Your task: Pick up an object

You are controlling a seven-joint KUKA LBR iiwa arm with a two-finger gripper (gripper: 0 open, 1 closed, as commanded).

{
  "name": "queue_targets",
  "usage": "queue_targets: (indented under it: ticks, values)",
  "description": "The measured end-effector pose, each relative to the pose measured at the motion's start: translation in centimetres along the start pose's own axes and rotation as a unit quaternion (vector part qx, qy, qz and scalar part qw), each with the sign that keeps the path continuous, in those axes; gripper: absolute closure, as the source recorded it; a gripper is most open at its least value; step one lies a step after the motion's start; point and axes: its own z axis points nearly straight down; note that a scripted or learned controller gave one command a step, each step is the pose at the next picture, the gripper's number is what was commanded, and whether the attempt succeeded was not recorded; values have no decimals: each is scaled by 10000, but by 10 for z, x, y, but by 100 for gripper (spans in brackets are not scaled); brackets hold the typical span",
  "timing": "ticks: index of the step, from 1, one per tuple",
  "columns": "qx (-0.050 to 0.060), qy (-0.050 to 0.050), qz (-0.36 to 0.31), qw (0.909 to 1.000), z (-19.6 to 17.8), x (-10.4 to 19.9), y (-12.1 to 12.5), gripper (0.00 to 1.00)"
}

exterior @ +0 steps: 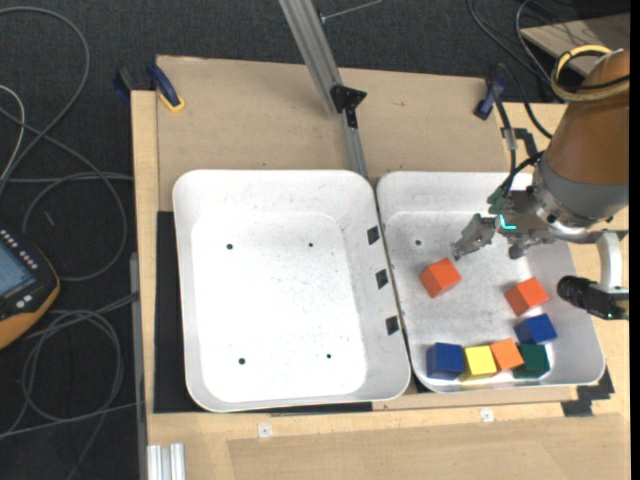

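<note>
In the right bin [400,208] several small blocks lie loose. An orange block [439,277] sits near the bin's middle, and a second orange block [526,295] lies further right. A blue block [538,328] rests below that one. Along the front wall stand a blue block [446,359], a yellow block [481,360], a small orange block [506,353] and a green block [534,361] in a row. My gripper [491,247] hovers over the bin's upper middle, above and to the right of the first orange block. It is open, with nothing between its fingers.
The left bin [200,298] lies beside the right one, joined by black clips [381,278]. A metal pole [315,43] slants up from the bench's back edge. Cables and a handheld device [20,288] lie on the floor at left.
</note>
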Motion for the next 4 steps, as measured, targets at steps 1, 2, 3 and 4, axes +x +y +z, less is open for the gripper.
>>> queue_targets:
  ticks: [1, 2, 3, 4]
  values:
    - [29, 4, 3, 10000, 42, 1, 1, 0]
    - [38, 9, 1, 10000, 99, 11, -4, 0]
    - [22, 5, 2, 10000, 118, 12, -4, 0]
    - [-3, 5, 5, 10000, 106, 12, -3, 100]
